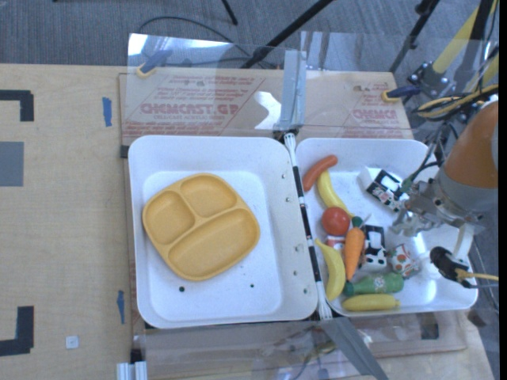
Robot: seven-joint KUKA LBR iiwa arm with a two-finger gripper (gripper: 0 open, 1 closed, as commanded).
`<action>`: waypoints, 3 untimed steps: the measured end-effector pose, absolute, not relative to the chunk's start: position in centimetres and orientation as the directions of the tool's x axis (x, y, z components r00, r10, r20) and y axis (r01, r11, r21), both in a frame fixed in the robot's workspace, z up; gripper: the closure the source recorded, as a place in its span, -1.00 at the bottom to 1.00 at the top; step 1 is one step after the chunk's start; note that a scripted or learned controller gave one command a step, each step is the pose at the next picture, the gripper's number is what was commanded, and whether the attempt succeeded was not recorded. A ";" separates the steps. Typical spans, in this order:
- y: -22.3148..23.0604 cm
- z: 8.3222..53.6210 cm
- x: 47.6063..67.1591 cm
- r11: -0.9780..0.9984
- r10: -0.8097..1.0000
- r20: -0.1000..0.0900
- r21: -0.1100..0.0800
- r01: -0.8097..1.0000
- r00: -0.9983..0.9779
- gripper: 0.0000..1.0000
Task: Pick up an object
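Gripper (412, 214) and wrist hang low over the right bin (420, 150), well to the right of the red tomato (336, 220) and about level with it, at the end of the grey arm (475, 165) with its orange band. From where I stand I cannot tell whether the gripper is open or closed.

Closest to it, between it and the tomato but a little farther up the bin, lies a black-and-white box (384, 185). Lower and to the right of the tomato, just beneath the gripper, sits a small red-and-white carton (405, 260); I cannot tell whether the two touch. Beside that carton, on the side nearer the tomato, stands a black-and-white cow toy (372, 256).

An orange carrot (354, 249) lies just below the tomato, touching it or very nearly. Above the tomato curves a yellow banana (329, 190), and above that again a red sausage (319, 169) lies aslant. Below the tomato a second banana (333, 269) runs along the bin's left wall. Farther below the tomato a green vegetable (374, 284) lies crosswise, with a yellow cob (371, 302) just under it by the near wall.

Well to the left of the tomato, across the divide, the left bin (158, 291) carries a yellow divided plate (200, 226), lying flat.
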State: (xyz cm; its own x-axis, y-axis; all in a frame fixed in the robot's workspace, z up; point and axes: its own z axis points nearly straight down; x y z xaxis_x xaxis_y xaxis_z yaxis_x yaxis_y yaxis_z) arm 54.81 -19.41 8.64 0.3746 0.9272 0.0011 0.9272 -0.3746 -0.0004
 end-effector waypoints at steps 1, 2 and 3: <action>-9.8 8.7 60.7 -0.528 0.849 0.004 0.006 0.849 0.528 1.00; -10.0 8.5 60.5 -0.530 0.848 0.001 0.004 0.848 0.530 -1.00; -10.5 8.6 55.9 -0.654 0.756 0.002 0.000 0.756 0.654 -1.00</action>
